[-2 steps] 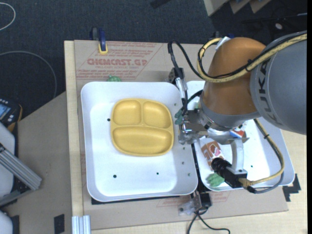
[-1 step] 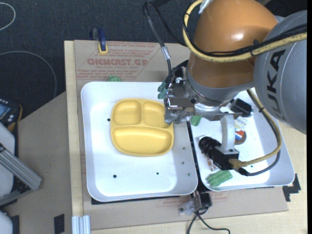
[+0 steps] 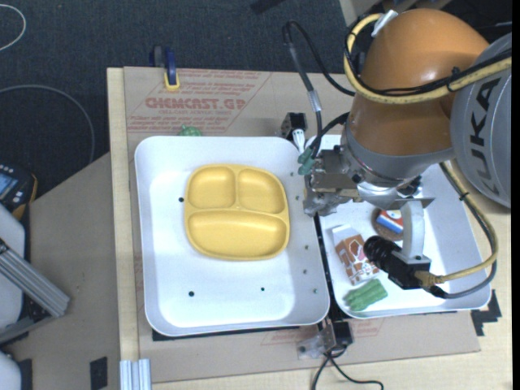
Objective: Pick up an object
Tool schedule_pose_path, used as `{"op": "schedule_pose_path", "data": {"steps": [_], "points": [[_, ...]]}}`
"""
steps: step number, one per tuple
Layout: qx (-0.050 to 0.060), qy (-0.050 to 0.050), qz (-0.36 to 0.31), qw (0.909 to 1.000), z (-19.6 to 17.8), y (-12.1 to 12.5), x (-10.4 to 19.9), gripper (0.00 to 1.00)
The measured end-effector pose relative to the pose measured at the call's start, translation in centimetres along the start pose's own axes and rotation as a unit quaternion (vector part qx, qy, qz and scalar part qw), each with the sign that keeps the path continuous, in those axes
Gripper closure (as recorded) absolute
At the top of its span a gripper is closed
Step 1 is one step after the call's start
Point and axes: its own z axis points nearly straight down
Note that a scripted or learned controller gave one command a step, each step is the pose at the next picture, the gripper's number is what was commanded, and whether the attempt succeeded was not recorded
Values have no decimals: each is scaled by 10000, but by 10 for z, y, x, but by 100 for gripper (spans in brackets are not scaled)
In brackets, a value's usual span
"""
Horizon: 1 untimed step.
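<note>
Over right bin: arm's orange wrist [image 3: 406, 80] covers the upper half
Gripper: hidden beneath the wrist, can't tell its state
Right bin [image 3: 467, 226]: snack packet [image 3: 352, 256], green piece [image 3: 365, 295], both near front-left corner
Left bin [image 3: 162, 242]: yellow divided plate [image 3: 237, 211], open floor along front edge

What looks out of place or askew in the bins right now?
Nothing stands out. The yellow tray lies flat and upright in the left bin; the green piece and small packet lie loose in the right bin. No spill or damage visible.
</note>
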Motion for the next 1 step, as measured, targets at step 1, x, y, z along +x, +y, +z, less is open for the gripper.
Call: {"op": "schedule_pose_path", "data": {"steps": [1], "points": [[-68, 16, -43, 10000, -66, 0, 27, 100]]}}
